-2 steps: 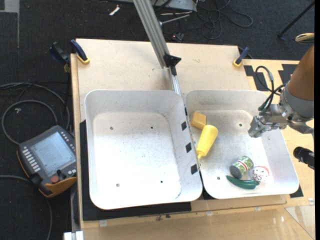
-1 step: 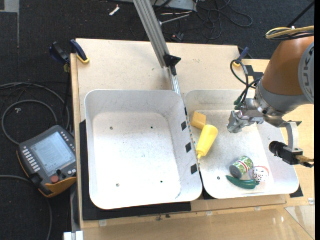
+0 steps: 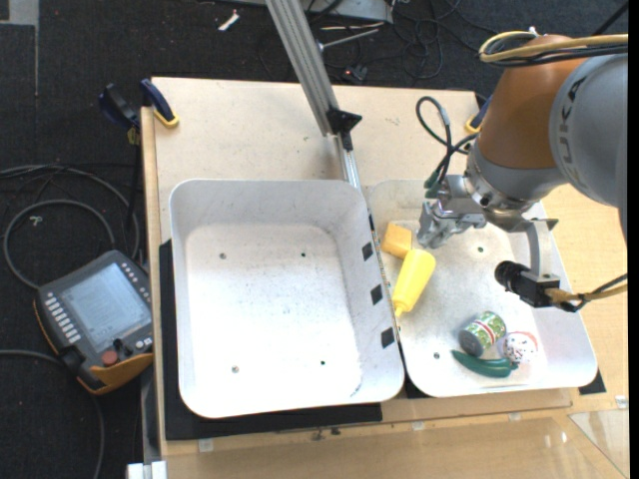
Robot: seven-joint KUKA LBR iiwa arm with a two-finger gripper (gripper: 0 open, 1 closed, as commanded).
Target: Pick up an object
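Note:
The right bin holds a small yellow block near its left wall and a long yellow object lying just below it. At the bin's front right sit a green and white can-like object, a white ball with red marks and a dark green curved piece. My gripper hangs over the back left of this bin, just right of the yellow block. Nothing shows between its fingers.
The left bin lies beside the right one, sharing a raised middle wall. A slanted metal rail runs from the top to the bins' back edge. A black clamp-like part on the arm hangs over the right bin. A teach pendant sits left of the bench.

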